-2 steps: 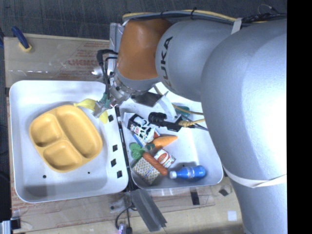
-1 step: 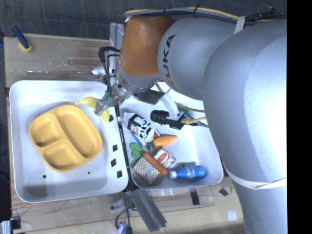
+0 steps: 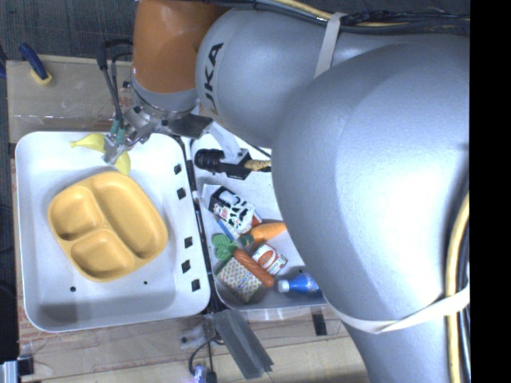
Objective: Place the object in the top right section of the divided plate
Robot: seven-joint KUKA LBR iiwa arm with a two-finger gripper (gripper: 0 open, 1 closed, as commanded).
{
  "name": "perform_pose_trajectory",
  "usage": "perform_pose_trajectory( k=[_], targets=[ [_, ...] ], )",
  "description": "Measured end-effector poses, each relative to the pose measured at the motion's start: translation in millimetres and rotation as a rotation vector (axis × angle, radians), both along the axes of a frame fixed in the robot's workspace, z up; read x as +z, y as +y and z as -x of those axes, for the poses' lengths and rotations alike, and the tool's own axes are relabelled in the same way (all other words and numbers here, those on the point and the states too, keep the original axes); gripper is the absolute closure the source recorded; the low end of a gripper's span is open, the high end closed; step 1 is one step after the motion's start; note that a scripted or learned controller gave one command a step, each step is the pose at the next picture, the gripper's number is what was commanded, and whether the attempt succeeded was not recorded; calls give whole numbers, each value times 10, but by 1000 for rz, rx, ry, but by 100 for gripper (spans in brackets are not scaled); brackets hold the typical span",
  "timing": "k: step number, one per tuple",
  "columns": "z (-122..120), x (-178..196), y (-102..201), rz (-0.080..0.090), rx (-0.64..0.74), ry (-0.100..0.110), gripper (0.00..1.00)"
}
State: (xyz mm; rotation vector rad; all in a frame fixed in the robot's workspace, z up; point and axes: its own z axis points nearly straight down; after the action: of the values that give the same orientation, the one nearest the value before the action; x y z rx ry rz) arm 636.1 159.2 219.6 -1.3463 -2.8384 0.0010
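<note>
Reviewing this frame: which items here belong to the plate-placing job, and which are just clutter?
Part of the job:
- yellow divided plate
- yellow banana-shaped object, right by the pincer; a hold cannot be confirmed

Just lying about, in the right bin:
- carrot
- black-and-white packet
- red-and-white can
- blue bottle

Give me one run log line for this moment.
gripper: at banana, grasp unclear | banana: in left bin, beside divided plate, not on it | placement: not yet done
</note>
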Motion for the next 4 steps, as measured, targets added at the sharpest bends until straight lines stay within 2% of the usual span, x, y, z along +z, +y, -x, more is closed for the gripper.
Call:
perform_pose_trajectory(
  k=[1,2,3,4],
  targets=[
    [311,7,-35,1,57,3,100],
    [277,144,534,0,209,-1,100],
    [591,403,469,2,130,4,100],
    [643,19,-34,1,80,2,100]
  ],
)
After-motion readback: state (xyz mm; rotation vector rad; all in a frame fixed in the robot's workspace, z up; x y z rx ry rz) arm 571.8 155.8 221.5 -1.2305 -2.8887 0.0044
